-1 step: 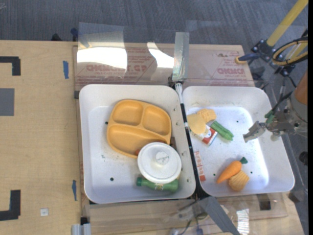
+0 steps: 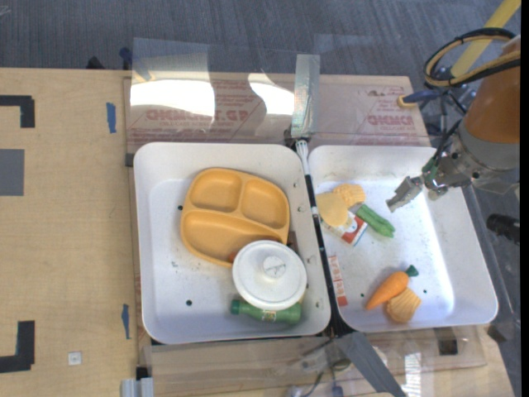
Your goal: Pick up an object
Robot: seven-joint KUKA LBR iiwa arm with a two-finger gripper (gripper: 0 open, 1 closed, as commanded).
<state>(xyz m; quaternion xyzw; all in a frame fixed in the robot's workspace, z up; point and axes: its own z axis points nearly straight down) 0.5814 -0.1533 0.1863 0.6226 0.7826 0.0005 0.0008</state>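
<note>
Gripper (image 2: 405, 193) hangs over the upper part of the right bin (image 2: 471, 246), carried by the arm (image 2: 492, 131) entering from the right; how far its fingers are apart cannot be told, and nothing is seen between them. Right bin contents: a green pod (image 2: 376, 222) just below and left of the gripper, lying beside a red-and-white packet (image 2: 354, 231); a yellow food piece (image 2: 339, 205) touching the packet on its upper left; a carrot (image 2: 388, 288) near the lower edge, with a tan ridged piece (image 2: 402, 307) touching it at lower right. Left bin (image 2: 157, 246) contents: an orange divided plate (image 2: 234, 213); a white lidded bowl (image 2: 270, 273) overlapping the plate's lower right corner; a green item (image 2: 264, 311) lying against the bowl's lower side.
</note>
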